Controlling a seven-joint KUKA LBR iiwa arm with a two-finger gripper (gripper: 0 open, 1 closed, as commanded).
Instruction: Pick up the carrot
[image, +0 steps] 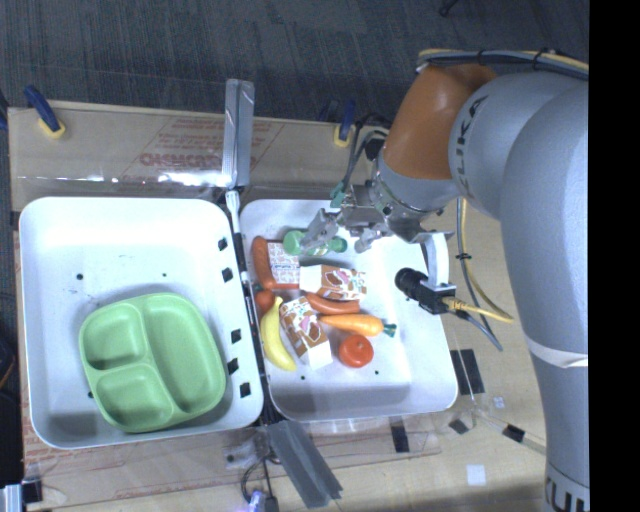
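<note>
My two-finger metal gripper (340, 228) hangs over the far end of the right shallow white bin (425, 385), fingers apart with nothing between them. The long orange carrot (350, 324) lies nearer the bin's middle, apart from me, between a yellow banana (274, 342) and a red tomato (355, 350).

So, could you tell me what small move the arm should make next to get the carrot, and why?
Probably shift the gripper toward the near side of the right bin and lower it over the carrot. It now hangs above the bin's far end, near a green item, while the carrot lies apart, beside the tomato.
</note>
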